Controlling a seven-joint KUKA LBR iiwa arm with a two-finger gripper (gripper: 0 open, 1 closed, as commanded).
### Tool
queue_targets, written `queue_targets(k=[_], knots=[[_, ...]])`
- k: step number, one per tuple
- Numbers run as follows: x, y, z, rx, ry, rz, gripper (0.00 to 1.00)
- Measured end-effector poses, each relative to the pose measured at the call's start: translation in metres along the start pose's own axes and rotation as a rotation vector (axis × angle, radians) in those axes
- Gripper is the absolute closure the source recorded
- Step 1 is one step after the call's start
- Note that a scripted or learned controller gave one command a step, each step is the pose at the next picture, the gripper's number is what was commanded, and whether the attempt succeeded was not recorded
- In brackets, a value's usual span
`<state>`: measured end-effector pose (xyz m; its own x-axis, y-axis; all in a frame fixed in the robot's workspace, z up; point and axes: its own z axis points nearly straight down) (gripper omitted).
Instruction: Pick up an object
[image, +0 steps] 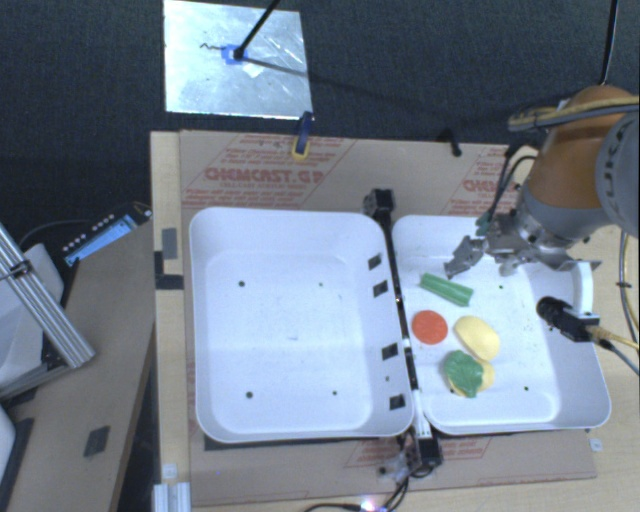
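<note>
My gripper hangs over the back part of the right bin, with its two fingers spread apart and nothing between them. Just below and left of it a green stick lies on the bin floor. Nearer the front are a red disc, a yellow rounded piece and a green leafy piece that touches the yellow piece's front side. The arm comes in from the right, above the bin's right rim.
The left bin stands beside the right one, and black clips run along their shared rim. Both rest on a cardboard sheet. A shiny foil square lies behind the bench.
</note>
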<state>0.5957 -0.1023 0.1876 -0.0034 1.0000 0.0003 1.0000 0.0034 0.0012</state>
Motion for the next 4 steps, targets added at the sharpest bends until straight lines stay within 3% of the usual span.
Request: queue_targets(k=[1,2,3,4], knots=[[0.021,-0.035,0.103,0.004,0.002,0.002,0.00],[0.020,-0.033,0.099,0.000,0.000,0.003,0.00],[0.020,-0.031,0.087,-0.004,0.000,0.002,1.00],[0.019,-0.023,0.101,-0.003,0.000,0.000,1.00]])
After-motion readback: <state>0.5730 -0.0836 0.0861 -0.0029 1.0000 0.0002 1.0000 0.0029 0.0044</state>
